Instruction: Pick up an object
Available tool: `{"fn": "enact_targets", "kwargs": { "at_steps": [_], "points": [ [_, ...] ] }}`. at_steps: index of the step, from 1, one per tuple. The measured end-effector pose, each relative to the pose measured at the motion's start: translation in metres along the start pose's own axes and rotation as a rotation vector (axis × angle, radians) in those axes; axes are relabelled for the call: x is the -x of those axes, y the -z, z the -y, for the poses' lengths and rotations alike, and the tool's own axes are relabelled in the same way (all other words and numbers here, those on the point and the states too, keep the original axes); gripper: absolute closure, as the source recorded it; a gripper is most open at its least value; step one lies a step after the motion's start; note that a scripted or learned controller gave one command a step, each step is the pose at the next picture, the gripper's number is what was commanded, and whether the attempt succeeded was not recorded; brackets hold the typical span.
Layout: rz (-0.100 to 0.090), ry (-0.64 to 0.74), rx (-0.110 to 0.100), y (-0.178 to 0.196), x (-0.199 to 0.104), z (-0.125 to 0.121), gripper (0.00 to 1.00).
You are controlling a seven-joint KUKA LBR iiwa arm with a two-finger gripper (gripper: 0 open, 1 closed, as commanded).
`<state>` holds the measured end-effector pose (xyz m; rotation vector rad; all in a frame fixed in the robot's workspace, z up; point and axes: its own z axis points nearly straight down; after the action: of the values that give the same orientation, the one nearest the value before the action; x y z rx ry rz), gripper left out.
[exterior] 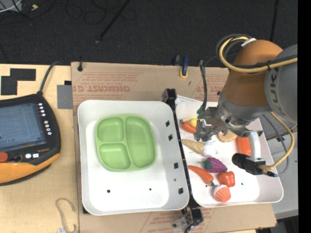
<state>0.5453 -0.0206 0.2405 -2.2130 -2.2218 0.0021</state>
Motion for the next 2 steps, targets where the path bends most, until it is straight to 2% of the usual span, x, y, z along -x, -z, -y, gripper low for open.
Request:
{"fn": "enact_targets", "kwargs": {
  "at_steps": [1,2],
  "points": [
    [0.001,-0.002,0.000,-0.004,-0.034,0.003,1.00],
    [0.003,-0.003,-0.002,-0.024,-0.034,0.001,1.00]
  ]
}}
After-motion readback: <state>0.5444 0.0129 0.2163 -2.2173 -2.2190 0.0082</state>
